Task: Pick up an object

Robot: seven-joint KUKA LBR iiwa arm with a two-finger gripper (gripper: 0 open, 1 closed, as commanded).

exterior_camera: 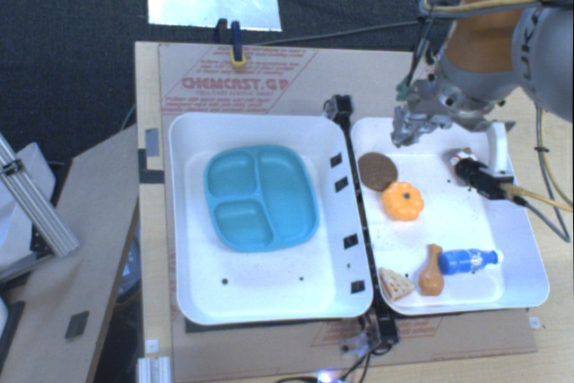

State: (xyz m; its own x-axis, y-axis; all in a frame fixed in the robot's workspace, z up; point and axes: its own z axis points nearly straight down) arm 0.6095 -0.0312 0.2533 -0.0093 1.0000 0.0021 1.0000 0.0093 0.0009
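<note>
pumpkin (404,201) in right bin (529,278) on brown bench (269,76), dark carpet (72,13) behind; claw (405,132) state unclear.

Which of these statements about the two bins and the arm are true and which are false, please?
1. The blue divided plate lies in the left bin. True.
2. The orange pumpkin sits in the left bin. False: it is in the right bin, just below the brown round cookie.
3. The tool hovers over the far end of the right bin. True.
4. The blue bottle stands upright. False: it lies on its side near the right bin's near edge.
5. The tool grips the pumpkin. False: the pumpkin rests on the bin floor, apart from the tool.
</note>
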